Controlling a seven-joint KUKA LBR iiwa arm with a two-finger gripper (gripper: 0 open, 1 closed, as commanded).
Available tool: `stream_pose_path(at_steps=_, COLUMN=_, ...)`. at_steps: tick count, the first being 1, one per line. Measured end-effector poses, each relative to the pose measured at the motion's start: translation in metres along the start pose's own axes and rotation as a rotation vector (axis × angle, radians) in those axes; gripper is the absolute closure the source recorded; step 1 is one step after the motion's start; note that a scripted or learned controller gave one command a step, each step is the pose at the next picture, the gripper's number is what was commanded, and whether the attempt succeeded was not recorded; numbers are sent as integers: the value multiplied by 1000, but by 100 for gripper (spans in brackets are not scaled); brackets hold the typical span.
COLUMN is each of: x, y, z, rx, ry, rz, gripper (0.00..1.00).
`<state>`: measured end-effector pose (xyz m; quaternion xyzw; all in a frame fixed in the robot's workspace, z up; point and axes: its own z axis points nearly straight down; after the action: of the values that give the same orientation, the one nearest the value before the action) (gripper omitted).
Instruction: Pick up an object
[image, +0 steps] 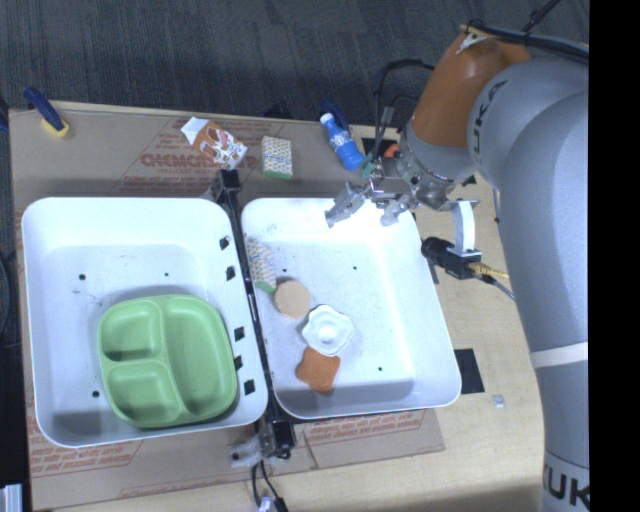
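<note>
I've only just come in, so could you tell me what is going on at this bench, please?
A grey arm reaches in from the right, with its gripper over the far edge of the right bin, nothing between its fingers. In that bin lie a tan disc, a white cup-like piece and an orange piece, all untouched. A green divided tray sits in the left bin.

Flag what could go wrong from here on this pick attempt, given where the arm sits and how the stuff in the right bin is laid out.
1. The gripper hangs over the right bin's far rim, apart from the items, so a straight descent may hit the rim or bare floor.
2. The tan round piece, white cup and orange piece lie close together; a grasp may catch two or knock one aside.
3. The tan piece looks flat and may slip out.
</note>
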<state>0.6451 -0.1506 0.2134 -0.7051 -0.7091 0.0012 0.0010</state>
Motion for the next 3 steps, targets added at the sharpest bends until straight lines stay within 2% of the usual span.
stream_pose_path(at_steps=1, x=-40, y=-67, z=109, rx=4, ry=0, rz=0, gripper=0)
stream_pose_path(at_steps=2, x=-35, y=-169, z=122, rx=2, ry=2, rz=-1, gripper=0)
stream_pose_path(at_steps=3, x=44, y=-110, z=122, rx=0, ry=2, rz=-4, gripper=0)
